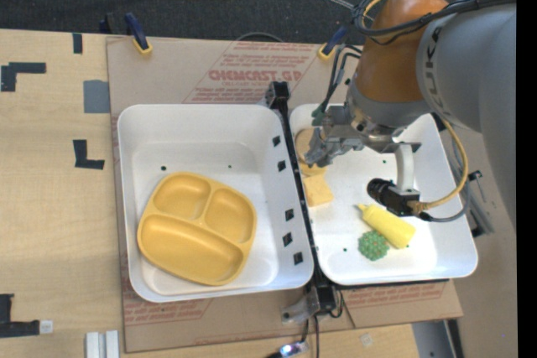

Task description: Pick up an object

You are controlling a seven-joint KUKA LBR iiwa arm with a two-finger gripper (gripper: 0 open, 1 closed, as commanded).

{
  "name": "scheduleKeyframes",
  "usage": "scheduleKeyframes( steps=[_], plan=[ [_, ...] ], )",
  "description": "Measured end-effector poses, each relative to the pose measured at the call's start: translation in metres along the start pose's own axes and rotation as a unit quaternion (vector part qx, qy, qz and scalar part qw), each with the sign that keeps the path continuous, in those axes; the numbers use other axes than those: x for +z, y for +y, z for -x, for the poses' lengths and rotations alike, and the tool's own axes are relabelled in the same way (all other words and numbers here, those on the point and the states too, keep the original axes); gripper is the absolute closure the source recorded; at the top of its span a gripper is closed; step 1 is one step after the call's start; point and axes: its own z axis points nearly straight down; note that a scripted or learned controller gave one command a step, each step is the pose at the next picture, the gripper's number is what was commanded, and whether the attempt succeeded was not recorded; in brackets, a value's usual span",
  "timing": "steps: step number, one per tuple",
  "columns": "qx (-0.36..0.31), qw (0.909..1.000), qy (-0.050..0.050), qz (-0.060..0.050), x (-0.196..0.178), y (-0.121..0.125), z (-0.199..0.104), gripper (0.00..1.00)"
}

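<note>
I see the gripper low in the right bin, near its left wall, just above a pale yellow wedge and perhaps touching its top edge. I cannot tell how the hand is set. To grip well I would centre over the wedge, straddle its narrow sides clear of the wall, and go straight down before lifting; the yellow bottle and green ball sit toward the bin's front edge, well apart from the wedge, and the yellow tray fills the left bin.

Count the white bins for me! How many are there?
2. The left bin holds a yellow divided plate. The right bin sits under the arm, holding small food toys.
</note>
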Motion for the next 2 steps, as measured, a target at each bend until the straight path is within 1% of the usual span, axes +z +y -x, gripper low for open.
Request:
scheduleKeyframes(
  steps=[1, 2],
  plan=[
    [-0.001, 1.0000, 0.000, 0.000, -0.008, -0.019, -0.053, 1.00],
    [0.000, 1.0000, 0.000, -0.001, 0.002, -0.051, -0.106, 1.00]
  ],
)
